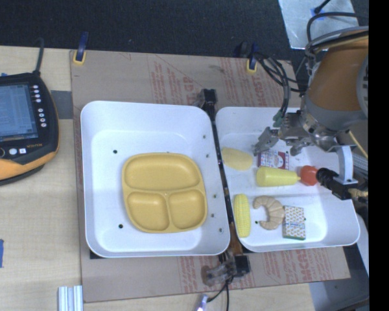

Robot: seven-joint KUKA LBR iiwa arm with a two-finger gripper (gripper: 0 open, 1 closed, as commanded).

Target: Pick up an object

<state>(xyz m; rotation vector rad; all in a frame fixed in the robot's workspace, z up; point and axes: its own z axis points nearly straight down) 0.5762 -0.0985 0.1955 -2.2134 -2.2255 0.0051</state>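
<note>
End effector (280,137) spread, holding nothing; right bin (340,229): seven objects; left bin (97,173): one yellow tray (163,191).

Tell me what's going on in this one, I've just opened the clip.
A grey robot arm with an orange band reaches in from the right, its gripper low over the right bin. That bin holds small play-food items: a pale lemon-shaped piece, a yellow bottle with a red cap, a corn cob, a croissant, a small printed box and a red-and-white packet right under the gripper. Nothing is visibly held. The left bin holds a yellow divided tray.
</note>
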